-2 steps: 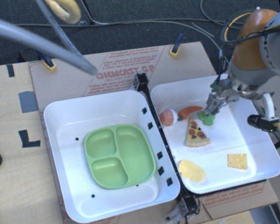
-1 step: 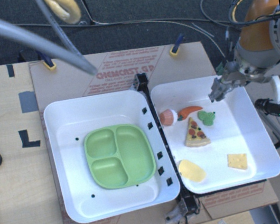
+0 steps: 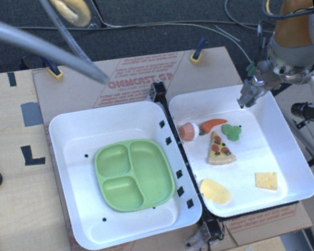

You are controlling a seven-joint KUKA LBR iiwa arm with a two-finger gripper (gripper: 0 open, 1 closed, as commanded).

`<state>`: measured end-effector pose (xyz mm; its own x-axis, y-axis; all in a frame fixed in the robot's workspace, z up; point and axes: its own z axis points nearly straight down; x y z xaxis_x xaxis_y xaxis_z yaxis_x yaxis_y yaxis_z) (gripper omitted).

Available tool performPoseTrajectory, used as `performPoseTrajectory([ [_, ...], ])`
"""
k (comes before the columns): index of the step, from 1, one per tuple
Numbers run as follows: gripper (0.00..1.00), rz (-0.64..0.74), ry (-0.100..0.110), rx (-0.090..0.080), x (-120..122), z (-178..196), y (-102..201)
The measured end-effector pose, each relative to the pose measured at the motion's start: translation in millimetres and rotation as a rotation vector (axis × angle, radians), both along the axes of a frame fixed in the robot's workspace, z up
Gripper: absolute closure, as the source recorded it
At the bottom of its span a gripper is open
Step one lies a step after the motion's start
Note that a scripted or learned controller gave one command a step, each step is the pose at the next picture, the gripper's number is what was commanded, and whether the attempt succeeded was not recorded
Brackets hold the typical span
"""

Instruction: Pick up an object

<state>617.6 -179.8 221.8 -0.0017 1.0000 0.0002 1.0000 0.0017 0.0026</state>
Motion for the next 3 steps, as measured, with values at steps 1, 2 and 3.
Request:
performPoseTrajectory([
  [1,1.00,0.002,0.005,0.000,-14,-9,46],
  [2,1.00,0.003,0.005,0.001,-35,-3,98],
  [3,1.00,0.006,0.004,0.002,-42,5,158],
])
